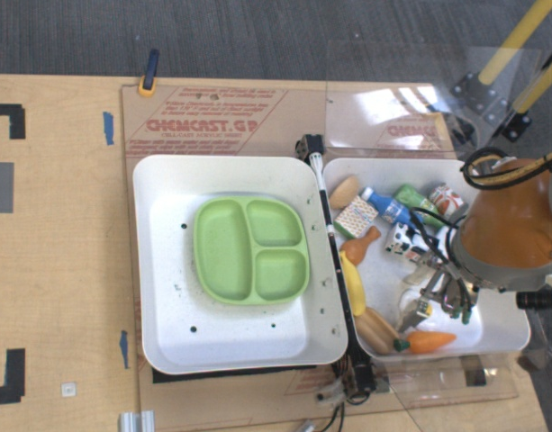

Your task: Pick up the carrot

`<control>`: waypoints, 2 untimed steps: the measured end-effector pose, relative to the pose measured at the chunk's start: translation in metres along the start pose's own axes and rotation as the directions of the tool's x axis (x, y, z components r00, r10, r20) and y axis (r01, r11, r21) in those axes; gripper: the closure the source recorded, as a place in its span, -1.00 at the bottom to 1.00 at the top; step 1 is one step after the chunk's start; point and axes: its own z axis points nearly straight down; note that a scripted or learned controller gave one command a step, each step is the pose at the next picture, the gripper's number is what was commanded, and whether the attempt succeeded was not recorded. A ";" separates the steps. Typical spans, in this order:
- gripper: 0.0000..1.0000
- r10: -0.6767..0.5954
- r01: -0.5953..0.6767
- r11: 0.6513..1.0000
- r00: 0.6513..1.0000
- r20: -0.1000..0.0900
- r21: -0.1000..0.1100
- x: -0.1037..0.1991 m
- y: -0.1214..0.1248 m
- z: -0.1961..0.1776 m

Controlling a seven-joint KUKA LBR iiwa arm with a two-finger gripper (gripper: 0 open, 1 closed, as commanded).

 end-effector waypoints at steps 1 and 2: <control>-1.00 -0.100 0.100 0.995 0.995 0.002 0.000 0.015 0.027 -0.001; 1.00 -0.095 0.095 0.995 0.995 0.022 -0.007 0.010 0.030 -0.013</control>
